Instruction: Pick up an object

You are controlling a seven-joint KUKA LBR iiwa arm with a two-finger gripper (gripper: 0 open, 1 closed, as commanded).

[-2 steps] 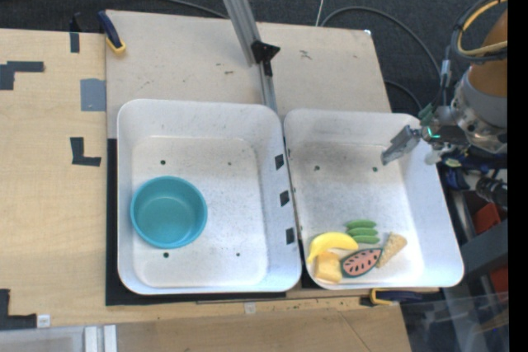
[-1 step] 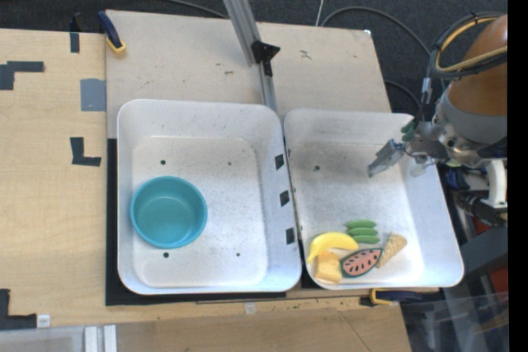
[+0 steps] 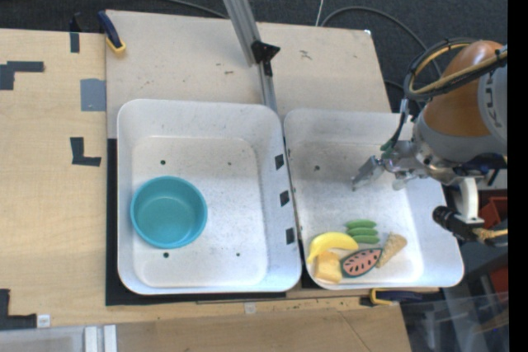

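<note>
Progress: I judge the pick not yet made; nothing sits between the fingers, and every toy lies on a bin floor.

Gripper: my gripper (image 3: 369, 174) hangs over the right bin (image 3: 330, 128), above its middle part, with the fingers spread apart and holding nothing.

Landmark: I place everything by the right bin.

Candidates: a cluster of toy foods lies at the right bin's near edge, well clear of the gripper.

Banana: the yellow banana (image 3: 332, 242) is at the near-left corner of that bin, curved, touching the pieces next to it.

Orange piece: an orange wedge (image 3: 328, 266) sits just under the banana, against the bin's near wall.

Watermelon slice: the watermelon slice (image 3: 361, 261) has red flesh, dark seeds and a green rind; it lies flat, touching the banana and the tan piece.

Green pod: a small green pod (image 3: 361, 228) lies just beyond the watermelon, towards the bin's middle, and is the piece nearest the gripper.

Tan piece: a tan cone-like piece (image 3: 393, 246) lies on the right of the cluster.

Other bin: the left bin (image 3: 148, 115), beside the right bin, holds a teal bowl (image 3: 168, 212), upright.

Left to do: I reckon I must come down over one piece, close on it and lift; the crowding could make a clean grip awkward.
</note>
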